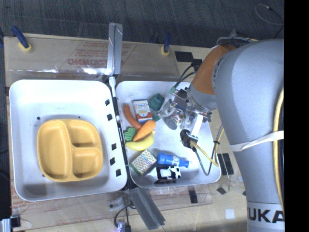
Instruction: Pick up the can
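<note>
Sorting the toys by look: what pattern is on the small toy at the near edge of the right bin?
Black and white patches, like a cow, seen in the camera view.

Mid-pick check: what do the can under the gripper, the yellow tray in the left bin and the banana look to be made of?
The can looks like bare metal, silvery with bright reflections, though the gripper partly covers it. The yellow tray looks like moulded plastic, matte, with soft rounded compartment walls. The banana is likely toy plastic: uniform yellow, smooth, slightly glossy.
</note>
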Controlling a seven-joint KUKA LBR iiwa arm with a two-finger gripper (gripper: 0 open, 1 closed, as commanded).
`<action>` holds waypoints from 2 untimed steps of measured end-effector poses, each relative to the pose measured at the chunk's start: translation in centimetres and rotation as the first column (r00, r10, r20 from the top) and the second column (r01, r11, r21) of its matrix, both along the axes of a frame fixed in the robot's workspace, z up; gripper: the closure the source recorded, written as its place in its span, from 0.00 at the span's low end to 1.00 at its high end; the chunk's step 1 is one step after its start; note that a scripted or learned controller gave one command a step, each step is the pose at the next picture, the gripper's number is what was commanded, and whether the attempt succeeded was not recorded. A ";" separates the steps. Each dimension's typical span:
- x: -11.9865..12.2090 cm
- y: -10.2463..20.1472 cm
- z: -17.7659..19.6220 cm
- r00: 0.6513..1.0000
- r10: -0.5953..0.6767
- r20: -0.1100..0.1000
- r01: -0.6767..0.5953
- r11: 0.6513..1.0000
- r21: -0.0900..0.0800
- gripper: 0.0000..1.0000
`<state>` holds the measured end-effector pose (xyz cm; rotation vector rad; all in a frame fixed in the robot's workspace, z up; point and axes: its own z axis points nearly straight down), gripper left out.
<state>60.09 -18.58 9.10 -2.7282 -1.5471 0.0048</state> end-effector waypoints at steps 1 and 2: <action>0.1 0.3 1.0 1.000 0.013 -0.004 -0.013 1.000 0.003 1.00; -1.1 6.4 12.4 0.997 -0.073 0.001 0.073 0.997 -0.001 1.00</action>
